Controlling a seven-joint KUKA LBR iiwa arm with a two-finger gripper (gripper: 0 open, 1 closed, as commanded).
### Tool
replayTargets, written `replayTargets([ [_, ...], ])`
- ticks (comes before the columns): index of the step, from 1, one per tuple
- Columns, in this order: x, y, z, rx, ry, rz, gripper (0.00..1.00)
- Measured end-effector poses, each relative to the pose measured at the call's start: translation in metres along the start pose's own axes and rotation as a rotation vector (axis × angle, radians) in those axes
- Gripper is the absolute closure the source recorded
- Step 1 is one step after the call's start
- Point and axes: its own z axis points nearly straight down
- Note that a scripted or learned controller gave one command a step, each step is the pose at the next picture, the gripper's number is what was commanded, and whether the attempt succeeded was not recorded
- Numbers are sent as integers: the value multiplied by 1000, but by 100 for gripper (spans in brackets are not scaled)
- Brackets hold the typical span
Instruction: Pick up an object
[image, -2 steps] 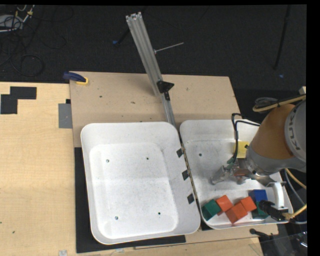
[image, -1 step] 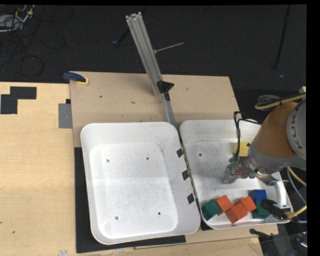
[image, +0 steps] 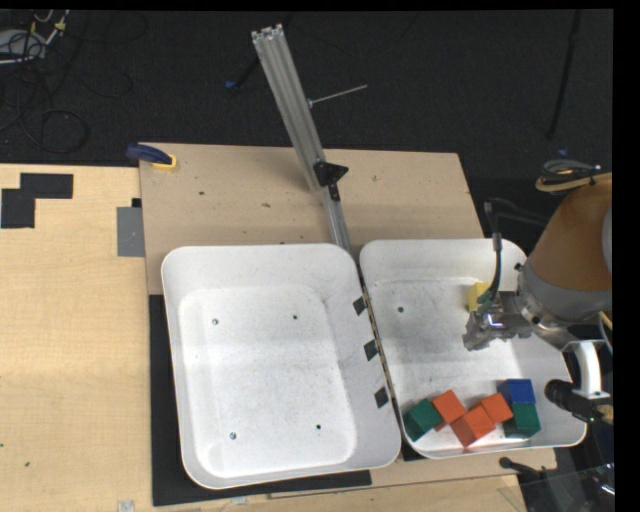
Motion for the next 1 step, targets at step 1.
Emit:
replayTargets([
  [1,1,-2,-62,-1,-1,0,100],
])
